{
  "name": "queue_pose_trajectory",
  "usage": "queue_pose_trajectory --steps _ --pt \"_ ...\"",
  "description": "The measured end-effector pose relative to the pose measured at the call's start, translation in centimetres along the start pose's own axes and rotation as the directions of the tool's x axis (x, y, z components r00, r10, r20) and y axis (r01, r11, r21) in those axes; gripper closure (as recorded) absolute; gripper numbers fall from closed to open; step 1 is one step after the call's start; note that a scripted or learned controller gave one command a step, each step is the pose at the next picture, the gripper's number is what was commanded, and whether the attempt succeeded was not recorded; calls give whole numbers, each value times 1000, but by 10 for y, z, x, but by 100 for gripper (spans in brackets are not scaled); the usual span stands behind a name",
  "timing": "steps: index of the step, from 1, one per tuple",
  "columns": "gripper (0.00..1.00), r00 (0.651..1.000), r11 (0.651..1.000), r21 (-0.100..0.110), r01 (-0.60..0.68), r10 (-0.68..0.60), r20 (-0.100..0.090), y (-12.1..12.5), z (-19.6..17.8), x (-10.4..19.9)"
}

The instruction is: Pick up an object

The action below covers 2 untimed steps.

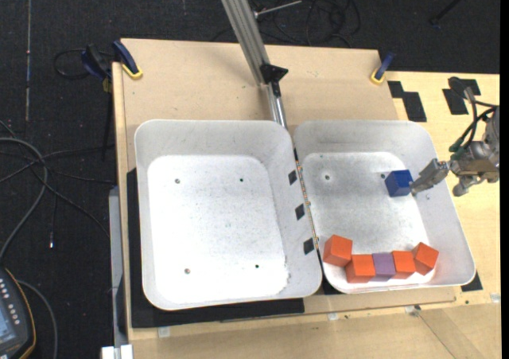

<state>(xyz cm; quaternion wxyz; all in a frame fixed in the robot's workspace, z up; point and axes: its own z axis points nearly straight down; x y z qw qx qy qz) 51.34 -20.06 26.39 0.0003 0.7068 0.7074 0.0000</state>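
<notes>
White left bin [159,142] sits mid-frame left on the tan tabletop [199,79], w/ a speckled floor. Yellow-tipped clamp [127,63] grips the tabletop's upper-left corner; a 2nd one [382,69] sits at upper right. Grey metal pole [242,19] slants down from top centre to the seam btwn the bins.

Right bin [350,150] touches the left bin along that seam, black tabs btwn them. Along its lower edge runs a row of blocks: orange block [338,250] at the left end, then another orange [362,267], a purple block [383,263], an orange [403,262], and a last orange [426,257] near the lower-right corner, all touching or nearly so.

Blue block [398,182] lies alone in the bin's upper-right area, well apart from the row. End effector [425,178] reaches in from the right edge, its visible grey finger tip just beside the blue block's right side, approx. touching. Blue block isn't btwn the fingers. Can't tell if the fingers are spread or pressed together: only one finger is clear from this angle.
</notes>
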Motion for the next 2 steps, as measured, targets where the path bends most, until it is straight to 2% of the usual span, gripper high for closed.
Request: queue_pose_trajectory --steps 1,2 --pt "0 1000 1000 6 4 -4 -2 60 143 12" --pt "0 1000 1000 -3 4 -4 2 110 170 -9"
